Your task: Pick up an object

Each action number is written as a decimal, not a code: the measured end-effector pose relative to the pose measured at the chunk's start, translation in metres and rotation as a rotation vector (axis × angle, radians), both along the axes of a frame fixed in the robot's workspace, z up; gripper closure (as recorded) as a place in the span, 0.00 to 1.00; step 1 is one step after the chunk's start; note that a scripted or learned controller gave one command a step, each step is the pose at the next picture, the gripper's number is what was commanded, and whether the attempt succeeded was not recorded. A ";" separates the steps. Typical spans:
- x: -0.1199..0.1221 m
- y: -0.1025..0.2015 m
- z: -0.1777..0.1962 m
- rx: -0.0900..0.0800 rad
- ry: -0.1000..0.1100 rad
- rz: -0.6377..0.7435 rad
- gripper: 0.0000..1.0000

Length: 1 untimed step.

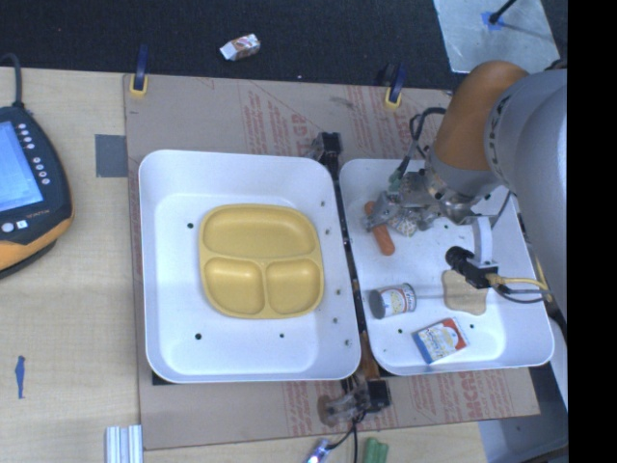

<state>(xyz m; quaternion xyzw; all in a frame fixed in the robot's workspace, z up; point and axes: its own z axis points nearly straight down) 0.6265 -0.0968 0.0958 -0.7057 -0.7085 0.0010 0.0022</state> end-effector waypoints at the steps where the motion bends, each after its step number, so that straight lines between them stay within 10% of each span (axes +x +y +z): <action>1: -0.003 -0.001 0.009 0.001 0.012 0.003 1.00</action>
